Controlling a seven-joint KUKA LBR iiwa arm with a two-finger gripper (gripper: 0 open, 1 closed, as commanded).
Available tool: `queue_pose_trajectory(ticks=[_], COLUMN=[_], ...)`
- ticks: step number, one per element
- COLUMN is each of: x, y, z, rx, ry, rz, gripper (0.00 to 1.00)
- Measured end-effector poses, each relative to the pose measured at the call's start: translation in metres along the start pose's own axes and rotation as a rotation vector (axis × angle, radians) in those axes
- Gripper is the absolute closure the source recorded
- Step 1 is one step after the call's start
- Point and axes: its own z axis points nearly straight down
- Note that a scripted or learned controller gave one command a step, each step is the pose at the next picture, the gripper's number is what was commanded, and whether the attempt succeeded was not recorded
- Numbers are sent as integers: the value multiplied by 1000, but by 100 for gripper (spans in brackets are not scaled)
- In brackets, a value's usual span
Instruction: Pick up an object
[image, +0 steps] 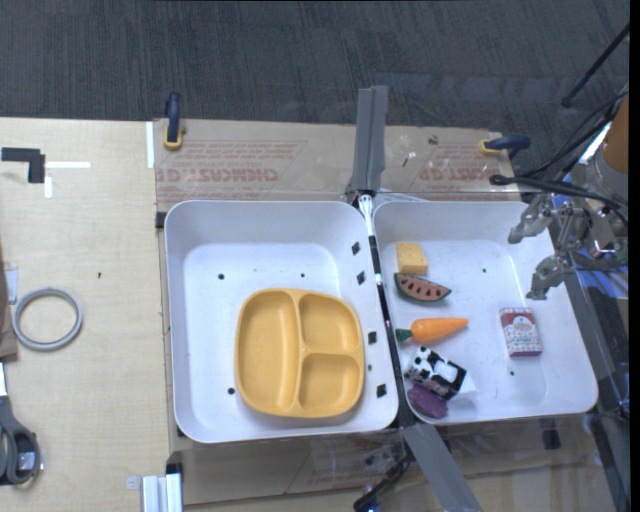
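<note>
Fingers look spread apart with nothing between them, hanging at the right edge of the frame over the right bin. Closest thing is a little red packet just below. Further left in that bin: a yellow sponge, watermelon slice, carrot, cow toy. Left bin holds a yellow divided plate.

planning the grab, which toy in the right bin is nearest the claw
The small red carton, lying alone on the bin's right side below the claw; the cheese, watermelon slice, carrot and cow cluster by the left wall.
</note>
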Motion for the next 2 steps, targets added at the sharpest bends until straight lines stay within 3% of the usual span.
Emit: queue_pose_trajectory(ticks=[1, 2], x=[15, -43], y=[8, -21], z=[119, 148], rx=[0, 2], ry=[2, -1], rz=[349, 718], gripper=[0, 0])
